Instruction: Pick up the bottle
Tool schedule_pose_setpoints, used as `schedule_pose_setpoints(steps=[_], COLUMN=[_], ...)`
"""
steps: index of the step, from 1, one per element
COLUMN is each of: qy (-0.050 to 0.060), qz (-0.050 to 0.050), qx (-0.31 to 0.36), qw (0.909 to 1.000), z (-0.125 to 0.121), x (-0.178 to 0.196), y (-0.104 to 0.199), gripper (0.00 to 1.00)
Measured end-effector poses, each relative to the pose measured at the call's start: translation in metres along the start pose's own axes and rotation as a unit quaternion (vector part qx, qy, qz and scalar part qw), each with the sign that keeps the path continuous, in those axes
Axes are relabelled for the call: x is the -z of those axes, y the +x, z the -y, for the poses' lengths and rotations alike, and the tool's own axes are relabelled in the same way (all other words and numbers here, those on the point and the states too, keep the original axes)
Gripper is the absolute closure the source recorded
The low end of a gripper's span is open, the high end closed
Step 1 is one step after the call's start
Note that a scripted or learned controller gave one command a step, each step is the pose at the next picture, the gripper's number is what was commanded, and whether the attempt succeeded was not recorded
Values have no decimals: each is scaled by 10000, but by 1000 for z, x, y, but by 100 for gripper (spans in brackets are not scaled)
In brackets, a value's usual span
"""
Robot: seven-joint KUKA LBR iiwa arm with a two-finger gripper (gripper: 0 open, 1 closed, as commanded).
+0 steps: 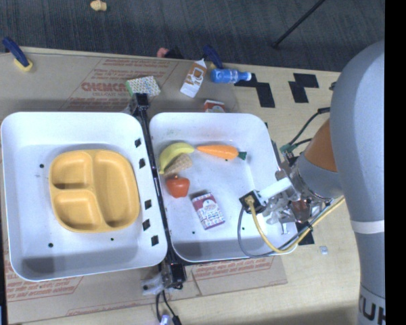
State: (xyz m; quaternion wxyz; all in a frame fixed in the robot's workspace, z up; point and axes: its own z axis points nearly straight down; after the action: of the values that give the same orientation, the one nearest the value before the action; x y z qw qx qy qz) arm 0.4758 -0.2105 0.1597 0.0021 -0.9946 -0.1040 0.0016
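A small blue bottle [228,76] lies on its side on the cardboard behind the right bin [189,249], outside both bins. My gripper [283,208] hangs over the right rim of the right bin, near its front right corner, well away from the bottle. A yellow cable loops below the gripper. Nothing is visibly held by it.
The right bin holds a banana [172,156], a carrot [218,152], a red tomato-like piece [178,185] and a small red carton [208,210]. A yellow divided plate [93,189] sits in the left bin [20,249]. A small carton [193,78] and a packet [143,84] lie near the bottle.
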Motion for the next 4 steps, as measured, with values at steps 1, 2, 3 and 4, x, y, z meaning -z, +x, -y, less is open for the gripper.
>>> schedule_pose_setpoints(steps=[1, 2, 3, 4], qy=[14, 6, -3, 11], qz=[10, 3, -3, 7], qx=[73, 0, 108, 0], qw=[10000, 10000, 9999, 10000], z=[47, 23, 0, 64], x=[-3, 19, 20, 6], y=[10, 5, 0, 14], gripper=[100, 100, 100, 100])
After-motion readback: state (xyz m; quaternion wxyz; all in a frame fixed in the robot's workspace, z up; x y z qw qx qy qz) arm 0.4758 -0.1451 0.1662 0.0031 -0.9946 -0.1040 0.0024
